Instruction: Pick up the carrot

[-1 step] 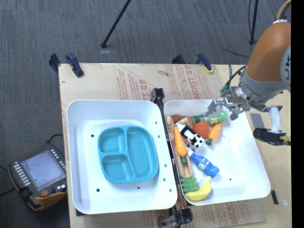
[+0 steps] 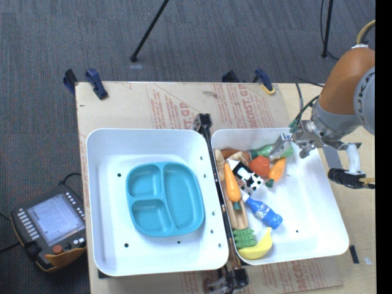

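A long orange carrot (image 2: 231, 183) lies along the left side of the right bin (image 2: 318, 225), beside the divider. A shorter orange piece (image 2: 277, 169) rests further right, next to a red tomato-like thing (image 2: 260, 165) and a green stalk (image 2: 265, 149). My gripper (image 2: 286, 143) hangs over the bin's upper middle, just above and to the right of the short orange piece and close to the green stalk. Nothing can be seen held in it. The long carrot is well to its left and lower.
The right bin also holds a black-and-white block (image 2: 248, 177), a blue bottle (image 2: 265, 213), a banana (image 2: 257, 247), a green pod (image 2: 242, 236) and a wooden stick (image 2: 236, 212). A blue divided plate (image 2: 164, 199) sits in the left bin (image 2: 104, 164).
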Controlling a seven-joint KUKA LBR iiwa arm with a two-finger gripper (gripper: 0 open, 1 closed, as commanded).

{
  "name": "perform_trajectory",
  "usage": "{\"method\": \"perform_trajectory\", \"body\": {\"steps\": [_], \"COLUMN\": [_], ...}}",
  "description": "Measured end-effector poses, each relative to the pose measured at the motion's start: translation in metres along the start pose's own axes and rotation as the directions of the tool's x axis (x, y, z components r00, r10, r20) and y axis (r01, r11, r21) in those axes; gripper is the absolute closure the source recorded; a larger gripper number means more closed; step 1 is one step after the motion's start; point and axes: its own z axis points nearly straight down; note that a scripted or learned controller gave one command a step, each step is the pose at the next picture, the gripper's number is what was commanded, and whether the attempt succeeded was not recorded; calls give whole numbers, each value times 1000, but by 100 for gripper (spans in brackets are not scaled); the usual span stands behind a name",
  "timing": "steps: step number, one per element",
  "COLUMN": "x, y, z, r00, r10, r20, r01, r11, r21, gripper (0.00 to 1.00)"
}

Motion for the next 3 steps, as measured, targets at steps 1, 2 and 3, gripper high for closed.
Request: {"method": "perform_trajectory", "body": {"steps": [1, 2, 3], "x": [8, 12, 44], "y": [8, 2, -14], "z": [30, 33, 48], "r00": [953, 937, 784], "r10": [-303, -348, -621], "r20": [7, 15, 8], "r01": [303, 348, 621], "r11": [953, 937, 784], "r21": [-13, -20, -5], "gripper": [0, 0, 0]}}
